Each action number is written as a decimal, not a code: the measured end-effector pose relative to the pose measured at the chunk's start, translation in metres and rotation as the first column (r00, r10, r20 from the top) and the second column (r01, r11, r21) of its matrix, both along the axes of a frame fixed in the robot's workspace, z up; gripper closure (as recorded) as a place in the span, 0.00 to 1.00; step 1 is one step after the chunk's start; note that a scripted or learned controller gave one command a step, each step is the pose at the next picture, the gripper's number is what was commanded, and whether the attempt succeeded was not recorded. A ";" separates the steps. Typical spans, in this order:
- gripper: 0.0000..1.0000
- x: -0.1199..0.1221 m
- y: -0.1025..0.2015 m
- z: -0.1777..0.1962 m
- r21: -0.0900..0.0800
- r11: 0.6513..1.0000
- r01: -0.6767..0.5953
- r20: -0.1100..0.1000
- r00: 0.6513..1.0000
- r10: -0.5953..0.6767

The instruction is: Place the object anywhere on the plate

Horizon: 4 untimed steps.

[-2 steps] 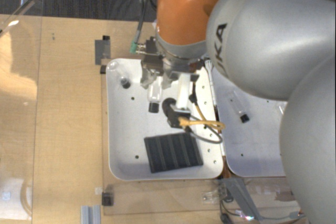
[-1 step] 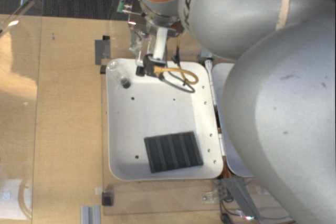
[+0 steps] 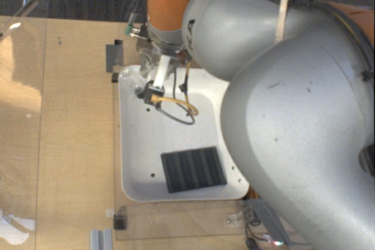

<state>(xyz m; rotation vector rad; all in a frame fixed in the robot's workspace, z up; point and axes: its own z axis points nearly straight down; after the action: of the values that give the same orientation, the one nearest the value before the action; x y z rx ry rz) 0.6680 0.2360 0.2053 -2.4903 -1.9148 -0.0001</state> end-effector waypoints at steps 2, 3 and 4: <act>1.00 0.001 0.000 0.001 0.000 0.917 -0.400 0.007 0.917 0.400; 1.00 0.002 0.001 0.013 0.000 0.916 -0.402 0.013 0.916 0.402; 1.00 0.004 0.002 0.025 0.000 0.915 -0.404 0.019 0.915 0.404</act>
<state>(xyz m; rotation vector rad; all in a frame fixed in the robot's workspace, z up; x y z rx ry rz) 0.6715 0.2377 0.2302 -2.0465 -2.3938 -0.0267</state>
